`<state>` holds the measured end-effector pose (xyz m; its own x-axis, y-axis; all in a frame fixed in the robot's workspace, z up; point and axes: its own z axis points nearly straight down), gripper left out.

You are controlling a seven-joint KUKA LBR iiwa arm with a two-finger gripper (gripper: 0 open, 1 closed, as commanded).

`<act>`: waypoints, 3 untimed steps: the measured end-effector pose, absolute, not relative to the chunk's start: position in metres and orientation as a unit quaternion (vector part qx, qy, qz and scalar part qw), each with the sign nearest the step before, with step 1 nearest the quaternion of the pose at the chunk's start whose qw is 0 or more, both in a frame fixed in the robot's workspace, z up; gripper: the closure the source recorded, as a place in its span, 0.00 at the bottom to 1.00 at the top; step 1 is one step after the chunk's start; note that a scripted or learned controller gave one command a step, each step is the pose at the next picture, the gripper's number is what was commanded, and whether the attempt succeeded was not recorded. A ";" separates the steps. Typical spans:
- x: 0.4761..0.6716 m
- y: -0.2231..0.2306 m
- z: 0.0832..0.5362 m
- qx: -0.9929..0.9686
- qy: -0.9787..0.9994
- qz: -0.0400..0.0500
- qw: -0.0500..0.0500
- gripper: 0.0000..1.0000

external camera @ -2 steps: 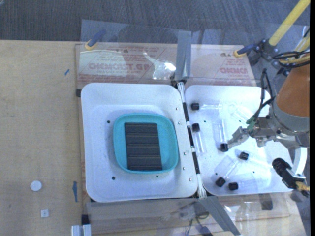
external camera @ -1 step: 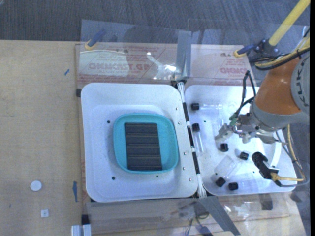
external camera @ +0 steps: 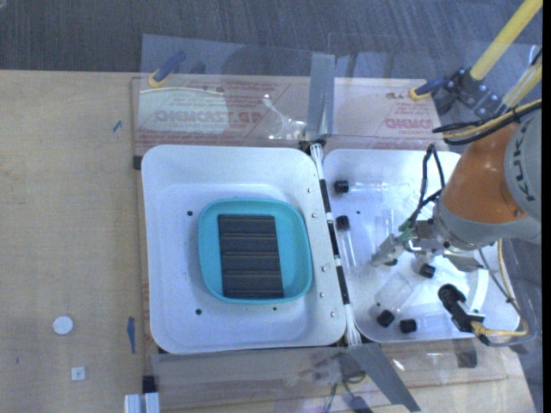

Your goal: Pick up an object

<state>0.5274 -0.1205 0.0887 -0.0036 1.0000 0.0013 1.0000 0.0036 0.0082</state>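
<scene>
while the arm [external camera: 495, 188] reached in from the right over the right bin [external camera: 362, 325], its gripper [external camera: 398, 248] hung low above the middle of that bin, among clear tubes with black caps. whether the claw was apart or together could not be told from this slanted view, and nothing showed plainly between its tips. one tube [external camera: 366, 185] lay near the bin's far wall, its cap toward the left. another tube [external camera: 394, 298] lay tilted just below the gripper, its cap toward the near edge. a loose black cap [external camera: 408, 324] sat beside it, near the front wall. a thin clear tube [external camera: 346, 241] ran along the bin's left wall. in the left bin [external camera: 172, 299], well apart from the gripper, a teal dish [external camera: 297, 256] sat in the centre, with a dark ribbed block [external camera: 250, 255] lying flat inside it.
</scene>
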 end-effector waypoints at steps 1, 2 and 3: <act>0.600 -0.136 0.089 0.681 0.732 0.003 0.004 0.00; 0.550 -0.099 0.089 0.690 0.724 0.003 0.003 0.00; 0.550 -0.099 0.089 0.690 0.724 0.003 0.003 0.00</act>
<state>0.5497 -0.0989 0.0891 -0.0475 0.9989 -0.0004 0.9988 0.0475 0.0082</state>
